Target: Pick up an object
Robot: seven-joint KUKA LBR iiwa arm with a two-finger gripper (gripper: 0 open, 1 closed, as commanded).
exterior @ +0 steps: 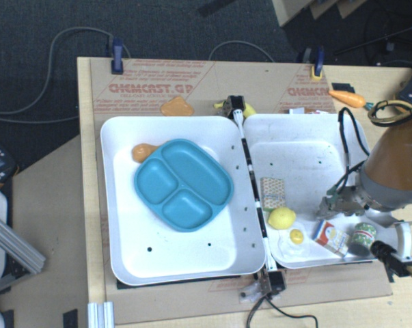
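The right bin (294, 142) holds a yellow lemon (282, 218), a patterned packet (272, 192), a toy fried egg (294, 239), a red-and-white carton (328, 236) and a green can (363, 236), all near its front. My gripper (334, 205) hangs low over the front right part of this bin, just behind the carton and to the right of the lemon. Nothing can be seen held in it. The left bin (124, 203) holds a blue divided plate (183, 183) with a small orange piece (143, 152) at its back left edge.
On the bench behind the bins lie an orange lump (176, 106), a yellow-and-black item (234, 105) and a toy carrot (348, 98). The arm's grey-orange body (393, 169) covers the right bin's right side. Clips hold the divider between the bins.
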